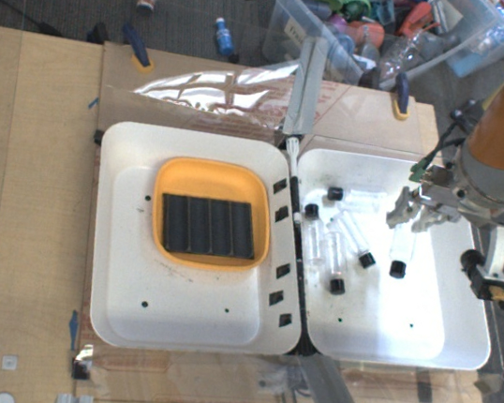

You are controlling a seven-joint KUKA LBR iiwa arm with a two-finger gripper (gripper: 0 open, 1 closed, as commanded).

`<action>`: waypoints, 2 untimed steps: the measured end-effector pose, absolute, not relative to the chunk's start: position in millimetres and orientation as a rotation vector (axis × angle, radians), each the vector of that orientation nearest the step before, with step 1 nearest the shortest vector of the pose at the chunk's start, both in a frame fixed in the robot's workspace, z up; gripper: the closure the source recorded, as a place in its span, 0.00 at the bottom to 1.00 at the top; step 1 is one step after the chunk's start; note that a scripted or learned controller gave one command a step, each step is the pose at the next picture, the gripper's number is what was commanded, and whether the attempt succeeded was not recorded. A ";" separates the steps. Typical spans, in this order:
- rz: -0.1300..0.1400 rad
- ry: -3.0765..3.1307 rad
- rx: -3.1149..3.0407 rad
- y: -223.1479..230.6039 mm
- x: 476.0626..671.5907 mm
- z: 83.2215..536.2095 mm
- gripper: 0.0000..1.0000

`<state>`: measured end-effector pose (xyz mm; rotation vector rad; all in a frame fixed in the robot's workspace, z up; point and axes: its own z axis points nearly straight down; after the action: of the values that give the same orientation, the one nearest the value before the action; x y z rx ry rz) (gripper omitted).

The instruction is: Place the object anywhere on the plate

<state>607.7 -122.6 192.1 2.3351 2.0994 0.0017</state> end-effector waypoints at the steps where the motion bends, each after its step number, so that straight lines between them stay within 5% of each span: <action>1: 0.005 2.267 2.168 -94.7 642.5 230.0 1.00; 2: 0.004 2.359 2.066 -87.1 667.7 249.0 1.00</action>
<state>667.7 -87.1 249.0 2.0656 2.3595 0.0039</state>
